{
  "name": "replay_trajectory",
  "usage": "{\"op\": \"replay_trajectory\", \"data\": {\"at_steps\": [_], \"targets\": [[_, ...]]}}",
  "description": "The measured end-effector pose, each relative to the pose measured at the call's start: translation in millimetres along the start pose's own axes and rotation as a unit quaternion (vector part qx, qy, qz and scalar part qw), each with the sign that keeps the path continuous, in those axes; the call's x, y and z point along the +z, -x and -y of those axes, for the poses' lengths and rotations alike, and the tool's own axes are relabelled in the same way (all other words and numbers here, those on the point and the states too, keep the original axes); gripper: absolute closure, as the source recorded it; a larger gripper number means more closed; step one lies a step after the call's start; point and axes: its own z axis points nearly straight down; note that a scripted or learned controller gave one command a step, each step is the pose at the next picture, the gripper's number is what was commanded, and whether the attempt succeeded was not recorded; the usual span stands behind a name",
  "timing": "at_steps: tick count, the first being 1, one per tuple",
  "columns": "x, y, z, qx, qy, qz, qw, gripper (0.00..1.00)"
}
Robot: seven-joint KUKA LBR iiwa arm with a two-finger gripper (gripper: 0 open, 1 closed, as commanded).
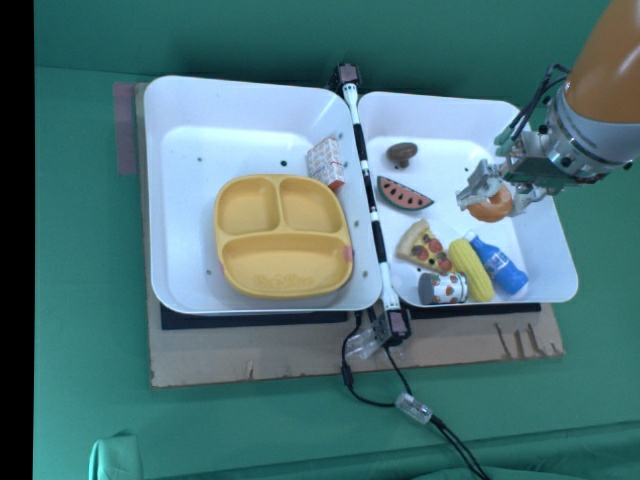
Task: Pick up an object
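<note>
Under me a green cloth (90, 268) spreads flat across the bench and runs up behind it as a plain green backdrop. On the cloth lies a sheet of brown cardboard (250, 363), rough at its near right corner, and on that sit two shallow white bins with rounded corners and smooth, glossy walls. A thin black-and-white rod (365, 183) runs between them, and a dark cable (420, 413) trails from its near end over the cloth.

The left bin (180, 118) holds a yellow plate (283, 236), matte plastic, split into three compartments, and a small printed carton (326, 161) tilted at the far right corner of the plate.

The right bin (540, 268) holds toy food. A small brown round piece (402, 152) lies far left, a red watermelon slice (403, 195) just nearer, then a pizza wedge (424, 246). Near the front wall a spotted cup (442, 288) lies on its side, touching a bumpy yellow corn cob (471, 269), with a blue bottle (498, 264) with a red cap just to its right.

My gripper (492, 194) hangs over the right bin's far right part. The orange doughnut (491, 206), round and glossy, sits right at my fingertips. My fingers (476, 188) stand narrowly apart around it, but I cannot tell whether they grip it or it lies on the bin floor.
</note>
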Motion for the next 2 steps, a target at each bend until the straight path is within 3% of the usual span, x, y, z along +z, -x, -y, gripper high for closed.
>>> {"op": "replay_trajectory", "data": {"at_steps": [1, 2], "targets": [[67, -49, 1, -0.001, -0.003, -0.001, 1.0, 1.0], [28, 16, 0, 0.0, 0.0, 0.0, 1.0, 1.0]]}}
